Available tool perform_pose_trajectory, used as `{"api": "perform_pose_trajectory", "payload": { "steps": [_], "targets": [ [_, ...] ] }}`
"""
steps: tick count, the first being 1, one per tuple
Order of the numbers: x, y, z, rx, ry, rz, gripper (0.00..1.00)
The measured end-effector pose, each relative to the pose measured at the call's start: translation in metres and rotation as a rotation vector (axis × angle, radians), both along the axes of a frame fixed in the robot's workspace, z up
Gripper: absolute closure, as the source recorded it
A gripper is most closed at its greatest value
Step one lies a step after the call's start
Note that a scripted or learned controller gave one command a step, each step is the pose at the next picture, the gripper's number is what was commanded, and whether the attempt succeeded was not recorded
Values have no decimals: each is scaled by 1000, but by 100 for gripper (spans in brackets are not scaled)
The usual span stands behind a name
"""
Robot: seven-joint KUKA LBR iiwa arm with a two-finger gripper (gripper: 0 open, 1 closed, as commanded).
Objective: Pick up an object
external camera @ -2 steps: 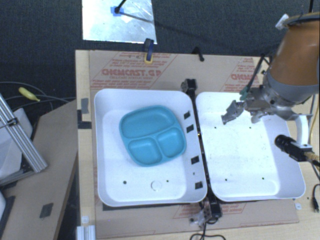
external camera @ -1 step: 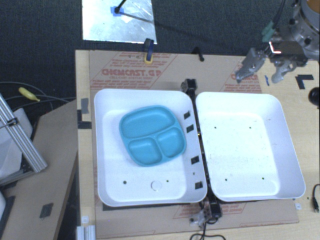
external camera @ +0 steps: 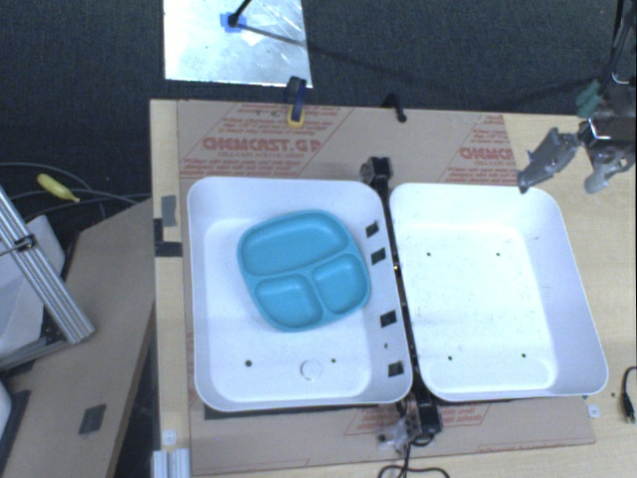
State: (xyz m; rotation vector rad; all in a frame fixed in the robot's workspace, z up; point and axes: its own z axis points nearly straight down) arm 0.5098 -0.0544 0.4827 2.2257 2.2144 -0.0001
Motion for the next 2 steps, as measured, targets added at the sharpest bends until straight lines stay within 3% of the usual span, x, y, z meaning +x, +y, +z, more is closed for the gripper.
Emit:
{"api": "perform_pose_trajectory", "payload": {
  "steps": [1,2],
  "targets": [
    [28,-78,-36,-2,2,0,0],
    [43,-136,-80,-1,2,1,0]
  ]
}}
